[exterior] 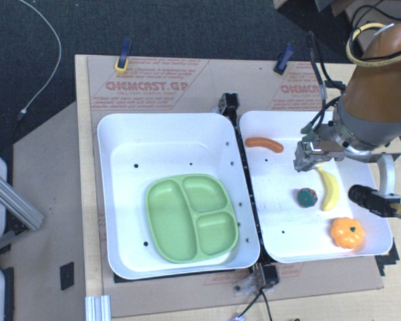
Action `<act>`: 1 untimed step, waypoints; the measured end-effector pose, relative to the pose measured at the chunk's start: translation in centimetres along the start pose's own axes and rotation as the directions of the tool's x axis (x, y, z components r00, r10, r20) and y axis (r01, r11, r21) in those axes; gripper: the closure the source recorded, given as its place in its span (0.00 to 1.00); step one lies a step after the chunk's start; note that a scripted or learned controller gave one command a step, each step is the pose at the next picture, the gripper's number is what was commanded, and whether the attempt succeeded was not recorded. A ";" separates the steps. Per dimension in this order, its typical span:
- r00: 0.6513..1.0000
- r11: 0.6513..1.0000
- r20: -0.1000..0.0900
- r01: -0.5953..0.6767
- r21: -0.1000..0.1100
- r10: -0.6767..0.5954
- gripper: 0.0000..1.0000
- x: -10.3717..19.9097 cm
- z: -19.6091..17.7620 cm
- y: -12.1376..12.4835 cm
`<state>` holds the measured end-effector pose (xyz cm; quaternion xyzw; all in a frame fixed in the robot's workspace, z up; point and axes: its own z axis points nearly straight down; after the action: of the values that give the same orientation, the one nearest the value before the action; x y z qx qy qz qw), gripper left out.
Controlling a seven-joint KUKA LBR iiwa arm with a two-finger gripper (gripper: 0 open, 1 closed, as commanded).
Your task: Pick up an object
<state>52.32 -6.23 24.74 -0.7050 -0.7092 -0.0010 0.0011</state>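
Observation:
The right bin (281,239) holds an orange sausage-shaped toy (264,144) near its back left. A yellow banana (329,188) lies in the middle, with a small dark green and red ball (307,196) just left of it. An orange pumpkin (347,233) rests at the front right. My gripper (312,159) hangs over the right bin, just behind the banana's upper end and to the right of the sausage. Nothing shows between its fingers.
The left bin (120,146) holds a green plate (190,216) with three compartments. A black clamp (229,103) sits at the back between the bins. Blue and yellow clips (123,55) hold the cardboard sheet at its far edge.

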 end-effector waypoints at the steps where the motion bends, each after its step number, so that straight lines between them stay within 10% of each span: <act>1: 1.000 1.000 0.000 0.000 0.002 0.000 1.00 5.0 -0.3 -1.3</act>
<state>50.96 -1.29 25.02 -0.7050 -0.7092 -0.0002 0.0018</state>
